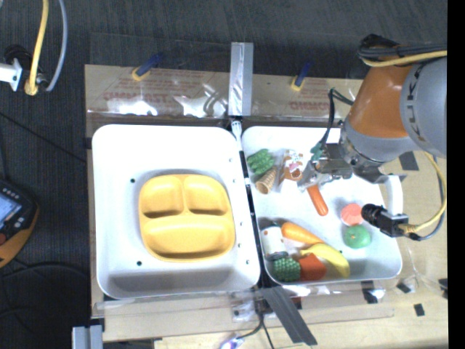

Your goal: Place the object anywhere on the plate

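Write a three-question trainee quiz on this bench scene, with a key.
1. True or false: the yellow plate sits in the right bin.
2. The gripper hangs over which bin? A) left B) right
3. Fill in: the banana lies near the right bin's ____ edge in the camera view.

Key: 1 false, it sits in the left bin; 2 B; 3 bottom.

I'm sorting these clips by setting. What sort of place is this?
Most likely a robotics lab bench set up for pick-and-place trials, not a real kitchen. A robot arm reaches over two white bins, one holding a yellow plate and the other toy food, with loose cables lying nearby.
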`<state>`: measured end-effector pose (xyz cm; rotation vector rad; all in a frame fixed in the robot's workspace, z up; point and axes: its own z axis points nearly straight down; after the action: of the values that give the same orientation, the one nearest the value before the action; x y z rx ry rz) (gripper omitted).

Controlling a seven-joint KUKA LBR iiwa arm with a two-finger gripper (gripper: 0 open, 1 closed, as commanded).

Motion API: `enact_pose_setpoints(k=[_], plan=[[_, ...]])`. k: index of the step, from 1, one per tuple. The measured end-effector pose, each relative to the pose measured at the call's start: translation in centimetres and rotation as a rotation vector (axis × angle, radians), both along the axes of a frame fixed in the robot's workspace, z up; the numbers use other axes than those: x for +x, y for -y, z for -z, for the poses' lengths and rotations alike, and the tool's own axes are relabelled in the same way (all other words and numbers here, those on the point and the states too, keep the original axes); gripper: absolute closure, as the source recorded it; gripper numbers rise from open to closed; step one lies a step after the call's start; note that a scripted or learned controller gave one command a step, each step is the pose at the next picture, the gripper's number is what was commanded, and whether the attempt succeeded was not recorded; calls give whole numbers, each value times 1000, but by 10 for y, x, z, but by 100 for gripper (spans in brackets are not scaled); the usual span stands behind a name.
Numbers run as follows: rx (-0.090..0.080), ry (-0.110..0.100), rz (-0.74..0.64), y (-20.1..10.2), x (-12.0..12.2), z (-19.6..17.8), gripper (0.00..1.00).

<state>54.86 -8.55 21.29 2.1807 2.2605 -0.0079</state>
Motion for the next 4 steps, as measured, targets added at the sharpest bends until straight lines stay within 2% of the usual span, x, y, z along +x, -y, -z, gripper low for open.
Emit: enact_pose_setpoints(k=[1, 2, 3, 4], plan=[[5, -1, -441, -98, -2, 30, 100], [4, 2, -490, -138, -24, -59, 100], [3, 2, -763, -195, -37, -108, 100], [3, 3, -1026, -232, -64, -170, 100]])
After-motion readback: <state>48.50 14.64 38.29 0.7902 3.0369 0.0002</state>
